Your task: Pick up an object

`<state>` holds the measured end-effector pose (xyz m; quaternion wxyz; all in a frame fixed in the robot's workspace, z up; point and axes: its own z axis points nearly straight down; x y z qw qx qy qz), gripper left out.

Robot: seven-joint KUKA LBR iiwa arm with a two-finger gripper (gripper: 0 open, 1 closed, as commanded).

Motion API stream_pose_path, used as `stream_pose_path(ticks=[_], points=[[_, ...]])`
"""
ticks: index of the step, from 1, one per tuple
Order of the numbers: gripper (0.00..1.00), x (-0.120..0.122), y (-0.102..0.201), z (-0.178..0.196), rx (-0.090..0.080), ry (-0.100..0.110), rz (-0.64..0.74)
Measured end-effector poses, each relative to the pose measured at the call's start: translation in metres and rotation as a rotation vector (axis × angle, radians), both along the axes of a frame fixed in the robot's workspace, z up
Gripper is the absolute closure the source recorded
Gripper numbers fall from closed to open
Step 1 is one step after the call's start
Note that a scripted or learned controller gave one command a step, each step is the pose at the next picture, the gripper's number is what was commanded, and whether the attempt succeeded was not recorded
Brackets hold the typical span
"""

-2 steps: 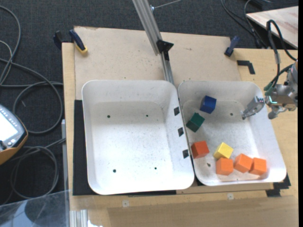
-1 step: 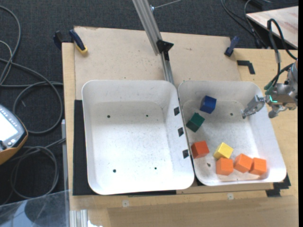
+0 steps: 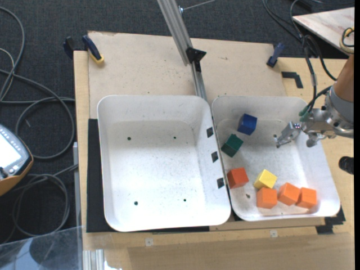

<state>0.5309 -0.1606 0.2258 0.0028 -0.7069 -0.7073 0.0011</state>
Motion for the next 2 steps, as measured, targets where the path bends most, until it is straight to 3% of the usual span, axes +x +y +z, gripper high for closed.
stream_pose_path(ticks=[2], points=[[0.00,-0.013,-0.008,-0.105,0.000,0.000,-0.002]])
